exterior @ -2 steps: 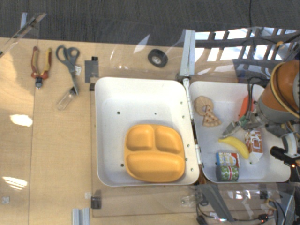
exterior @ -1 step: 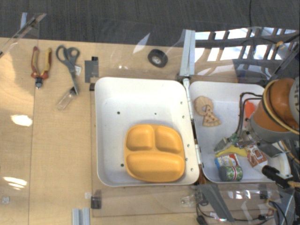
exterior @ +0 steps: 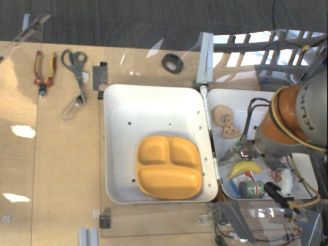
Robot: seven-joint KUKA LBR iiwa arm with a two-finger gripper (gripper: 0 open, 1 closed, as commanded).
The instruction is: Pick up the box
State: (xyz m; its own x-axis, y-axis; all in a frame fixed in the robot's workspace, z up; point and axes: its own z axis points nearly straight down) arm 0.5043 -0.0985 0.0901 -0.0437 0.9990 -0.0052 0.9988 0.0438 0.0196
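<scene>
In the right bin a small box with red, white and blue print lies near the front edge, partly hidden by a yellow banana and a green can. My gripper hangs low over that bin, just behind the banana and a little beyond the box. The grey wrist and its orange band cover the bin's right half. Nothing shows as held.
Two tan wooden toy pieces lie at the back of the right bin. An orange divided tray fills the front of the left bin. Pliers, scissors and a tape roll lie on the bench behind.
</scene>
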